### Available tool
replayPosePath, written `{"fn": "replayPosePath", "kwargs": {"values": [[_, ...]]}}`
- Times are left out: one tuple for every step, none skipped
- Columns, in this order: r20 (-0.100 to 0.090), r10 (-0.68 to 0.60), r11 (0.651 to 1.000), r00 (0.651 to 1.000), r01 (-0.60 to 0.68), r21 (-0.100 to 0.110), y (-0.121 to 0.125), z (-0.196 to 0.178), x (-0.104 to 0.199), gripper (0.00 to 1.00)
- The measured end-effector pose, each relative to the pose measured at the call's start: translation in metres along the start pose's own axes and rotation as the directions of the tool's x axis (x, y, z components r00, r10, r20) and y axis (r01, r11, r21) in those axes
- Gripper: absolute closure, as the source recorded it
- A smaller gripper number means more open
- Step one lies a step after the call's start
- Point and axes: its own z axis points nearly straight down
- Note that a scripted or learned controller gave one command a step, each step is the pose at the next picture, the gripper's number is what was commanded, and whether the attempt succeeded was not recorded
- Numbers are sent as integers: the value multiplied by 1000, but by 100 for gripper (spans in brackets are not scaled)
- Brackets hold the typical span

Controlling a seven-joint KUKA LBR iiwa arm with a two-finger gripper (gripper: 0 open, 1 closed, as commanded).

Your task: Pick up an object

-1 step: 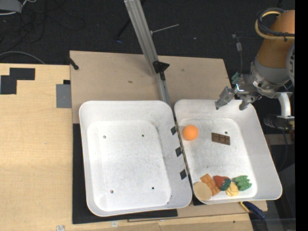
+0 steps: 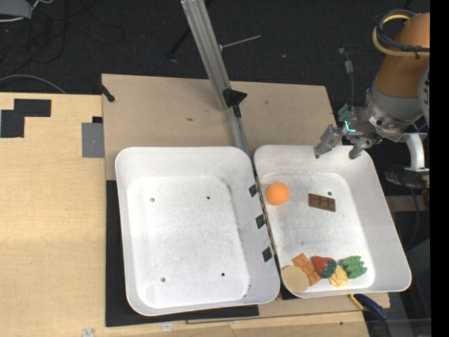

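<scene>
nothing of the task looks done yet, as far as we can judge: no object is lifted, and every object lies on the floor of the right bin (image 2: 393,230). we see the gripper (image 2: 344,144) above the far rim of this bin, near its far right corner. its two fingers stand spread apart, so the claw is released and nothing is between them.

the orange ball (image 2: 278,194) lies near the left wall of the right bin, well apart from the claw, nearer to the camera and to the left of it. the brown block (image 2: 322,202) is closer, a bit toward us from the claw. a group of small toy foods (image 2: 327,269) sits at the near edge, far from the claw. the left bin (image 2: 133,188) holds no object that we can see.

what is left, we think: to choose one object, come down over it, close and lift
</scene>
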Motion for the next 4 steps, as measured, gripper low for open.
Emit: {"fn": "replayPosePath", "kwargs": {"values": [[-1, 4, 1000, 1000, -4, 4, 4, 60, -6, 0], [-1, 0, 1000, 1000, 0, 3, 7, 105, -1, 0], [-1, -1, 1000, 1000, 1, 3, 6, 138, 1, 0], [0, -3, 1000, 1000, 3, 0, 7, 125, 1, 100]]}}
